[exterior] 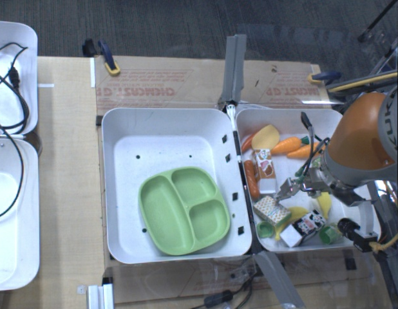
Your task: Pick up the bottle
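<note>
Two bins side by side on the bench (64, 172). Left bin (118, 134): one divided plate (184, 210), toward 5 o'clock. Right bin (250, 118): carrots (290, 145) at 12 o'clock; carton (265, 164) and sausage (252, 177) at 9 o'clock; banana (290, 216) at 6 o'clock.

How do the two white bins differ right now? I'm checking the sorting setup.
The left bin holds one thing, a green divided plate lying flat; the right bin is crowded with small toy foods, among them a carrot and a hot dog. The pincer hangs over the right bin, not the left bin. Both are shallow, white and set side by side.
</note>
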You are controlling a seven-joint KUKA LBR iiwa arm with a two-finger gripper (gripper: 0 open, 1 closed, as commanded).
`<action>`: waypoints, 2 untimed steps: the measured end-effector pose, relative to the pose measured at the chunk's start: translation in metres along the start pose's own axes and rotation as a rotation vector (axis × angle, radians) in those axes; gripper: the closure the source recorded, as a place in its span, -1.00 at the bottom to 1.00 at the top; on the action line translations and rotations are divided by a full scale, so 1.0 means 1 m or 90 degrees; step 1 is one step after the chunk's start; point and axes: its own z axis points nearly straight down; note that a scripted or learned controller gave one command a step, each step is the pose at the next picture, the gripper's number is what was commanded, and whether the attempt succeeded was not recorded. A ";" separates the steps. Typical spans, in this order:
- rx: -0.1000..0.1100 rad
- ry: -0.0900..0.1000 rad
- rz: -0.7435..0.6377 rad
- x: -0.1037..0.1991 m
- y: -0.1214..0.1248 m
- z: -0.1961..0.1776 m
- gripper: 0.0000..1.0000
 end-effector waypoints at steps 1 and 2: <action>-0.013 -0.001 0.042 0.004 -0.017 0.009 -1.00; 0.001 0.000 0.016 -0.060 -0.024 -0.057 -1.00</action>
